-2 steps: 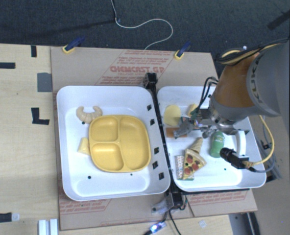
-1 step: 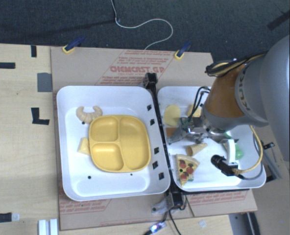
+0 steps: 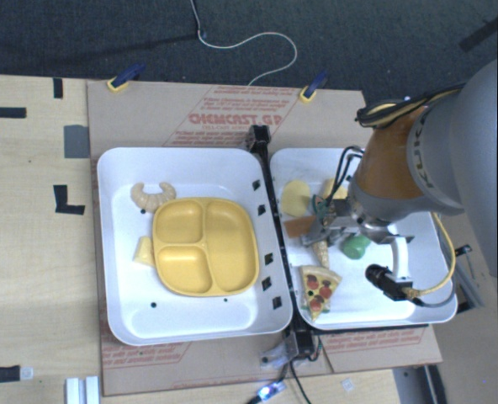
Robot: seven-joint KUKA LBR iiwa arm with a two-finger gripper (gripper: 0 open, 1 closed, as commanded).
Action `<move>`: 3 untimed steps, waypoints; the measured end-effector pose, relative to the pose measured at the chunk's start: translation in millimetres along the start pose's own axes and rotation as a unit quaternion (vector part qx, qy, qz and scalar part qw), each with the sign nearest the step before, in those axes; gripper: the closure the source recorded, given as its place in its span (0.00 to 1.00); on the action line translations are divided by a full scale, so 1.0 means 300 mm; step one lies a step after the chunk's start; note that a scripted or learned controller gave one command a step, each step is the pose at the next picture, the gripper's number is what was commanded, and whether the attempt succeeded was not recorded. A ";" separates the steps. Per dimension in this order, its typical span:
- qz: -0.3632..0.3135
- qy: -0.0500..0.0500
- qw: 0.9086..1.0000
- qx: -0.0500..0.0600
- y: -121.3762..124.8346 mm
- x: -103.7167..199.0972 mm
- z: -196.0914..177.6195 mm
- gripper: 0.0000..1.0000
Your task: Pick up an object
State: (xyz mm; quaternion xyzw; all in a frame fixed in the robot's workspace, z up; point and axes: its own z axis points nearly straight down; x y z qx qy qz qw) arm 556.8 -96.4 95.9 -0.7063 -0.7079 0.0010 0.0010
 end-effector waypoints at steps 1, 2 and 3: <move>0.001 0.000 1.000 -0.003 -0.025 -0.021 -0.181 1.00; 0.000 0.000 1.000 -0.004 -0.030 -0.024 -0.391 1.00; 0.000 0.000 1.000 -0.001 -0.029 -0.022 -0.429 1.00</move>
